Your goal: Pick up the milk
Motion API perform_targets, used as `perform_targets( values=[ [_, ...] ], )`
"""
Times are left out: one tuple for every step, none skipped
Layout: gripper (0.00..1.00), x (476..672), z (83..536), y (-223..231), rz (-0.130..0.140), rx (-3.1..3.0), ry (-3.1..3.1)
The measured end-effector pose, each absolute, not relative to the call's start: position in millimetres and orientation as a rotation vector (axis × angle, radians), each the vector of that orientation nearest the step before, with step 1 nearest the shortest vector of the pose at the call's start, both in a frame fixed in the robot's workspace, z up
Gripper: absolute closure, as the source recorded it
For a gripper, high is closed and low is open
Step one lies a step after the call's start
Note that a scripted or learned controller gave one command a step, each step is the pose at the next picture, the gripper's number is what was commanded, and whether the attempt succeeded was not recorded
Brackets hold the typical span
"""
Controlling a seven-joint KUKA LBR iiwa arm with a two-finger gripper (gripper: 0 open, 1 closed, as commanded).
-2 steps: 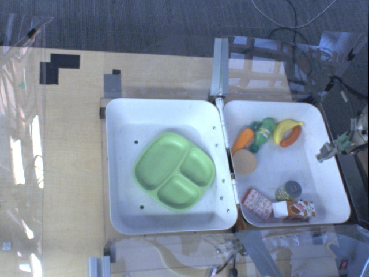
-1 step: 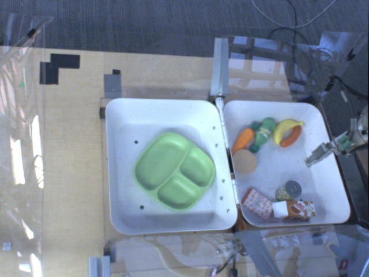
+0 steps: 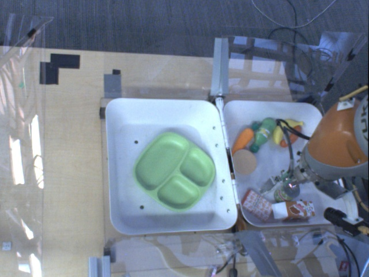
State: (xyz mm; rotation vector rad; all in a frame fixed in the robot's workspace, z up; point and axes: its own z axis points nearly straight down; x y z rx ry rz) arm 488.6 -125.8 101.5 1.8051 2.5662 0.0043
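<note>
The milk (image 3: 293, 210) is a small carton, white at one end and brown-red at the other, lying on its side near the front wall of the right bin (image 3: 308, 113). My gripper (image 3: 285, 183) hangs just behind and above the carton, below the arm's orange band (image 3: 340, 140). Nothing is visibly held in it.
Also in the right bin are a red patterned packet (image 3: 257, 205) left of the milk, a tan round object (image 3: 245, 161), a carrot (image 3: 243, 139), a green bottle (image 3: 263, 133) and a banana (image 3: 286, 130). The left bin (image 3: 124, 126) holds a green divided plate (image 3: 174, 169).
</note>
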Motion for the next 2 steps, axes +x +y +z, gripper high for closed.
perform_targets(
  values=[
    [0.0,619.2,193.4,-154.1,0.006,1.861,2.52],
    [0.0,566.0,138.2,-172.4,0.003,1.764,2.594]
  ],
)
